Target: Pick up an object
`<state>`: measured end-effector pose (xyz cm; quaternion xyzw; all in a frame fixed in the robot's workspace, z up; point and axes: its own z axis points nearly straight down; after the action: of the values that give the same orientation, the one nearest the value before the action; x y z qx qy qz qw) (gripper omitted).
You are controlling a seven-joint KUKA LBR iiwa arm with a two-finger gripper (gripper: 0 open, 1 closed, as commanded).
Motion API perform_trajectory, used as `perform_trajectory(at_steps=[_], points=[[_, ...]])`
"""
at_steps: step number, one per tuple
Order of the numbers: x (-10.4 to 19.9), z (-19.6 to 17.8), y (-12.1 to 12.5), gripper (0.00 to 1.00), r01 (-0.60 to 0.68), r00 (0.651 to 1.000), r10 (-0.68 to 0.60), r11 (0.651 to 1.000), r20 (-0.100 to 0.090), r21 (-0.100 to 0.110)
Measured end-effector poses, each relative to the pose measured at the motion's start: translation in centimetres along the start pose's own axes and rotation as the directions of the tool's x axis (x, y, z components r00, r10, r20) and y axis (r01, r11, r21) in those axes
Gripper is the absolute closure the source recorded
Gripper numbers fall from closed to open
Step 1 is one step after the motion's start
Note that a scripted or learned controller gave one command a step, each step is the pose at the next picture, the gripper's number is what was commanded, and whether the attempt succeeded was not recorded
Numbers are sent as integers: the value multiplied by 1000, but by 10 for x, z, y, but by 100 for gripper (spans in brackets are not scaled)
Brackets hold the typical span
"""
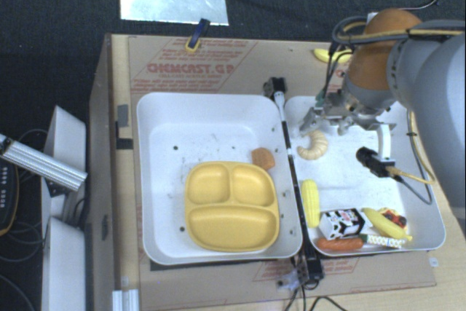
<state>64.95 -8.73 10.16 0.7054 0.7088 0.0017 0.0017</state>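
My gripper (325,125) hangs over the back left part of the right bin (429,222), its fingers spread open with nothing between them. A pale curved croissant-like piece (314,146) lies just in front of and below the fingertips, apart from them. Further forward in the same bin lie a yellow corn cob (310,202), a black-and-white box (342,223), a yellow banana (385,221), an orange-red carrot-like piece (339,245) and a white stick (387,240).
The left bin (167,120) holds a yellow divided plate (231,205) and a small brown bun (263,157) near the wall between the bins. A yellow piece (322,54) lies on the bench behind the right bin.
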Motion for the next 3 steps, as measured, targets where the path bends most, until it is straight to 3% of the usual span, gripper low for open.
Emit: perform_trajectory(at_steps=[1,2,3], points=[[-17,17,19,0,-2,1000,2,1000,0,3],[0,17,18,0,0,1000,0,1000,0,3],[0,6,19,100,2,1000,-2,1000,0,0]])
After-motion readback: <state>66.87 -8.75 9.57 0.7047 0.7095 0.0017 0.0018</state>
